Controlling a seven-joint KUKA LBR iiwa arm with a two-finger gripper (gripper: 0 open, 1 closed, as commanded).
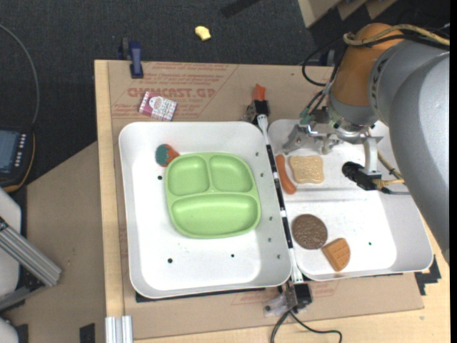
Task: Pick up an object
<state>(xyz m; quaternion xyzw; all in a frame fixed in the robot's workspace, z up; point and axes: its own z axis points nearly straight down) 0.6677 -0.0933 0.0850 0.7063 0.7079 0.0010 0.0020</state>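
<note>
My gripper (pixel 315 136) hangs over the far end of the right bin (pixel 378 259), under the orange wrist band. Directly below it in the image lies a tan slice of toast (pixel 307 169); I cannot tell whether they touch. An orange sausage (pixel 285 174) lies along the bin's left wall beside the toast. Nearer the front sit a brown round patty (pixel 309 231) and an orange cracker (pixel 336 253). In the left bin (pixel 143 256), a small teal and orange object (pixel 166 154) rests at the far left corner of a green divided plate (pixel 211 194).
The grey arm (pixel 421 120) covers the right bin's far right part. A black part (pixel 359 175) juts out right of the toast. A small pink packet (pixel 157 106) and a blue clip (pixel 133 57) lie on the cardboard behind the left bin.
</note>
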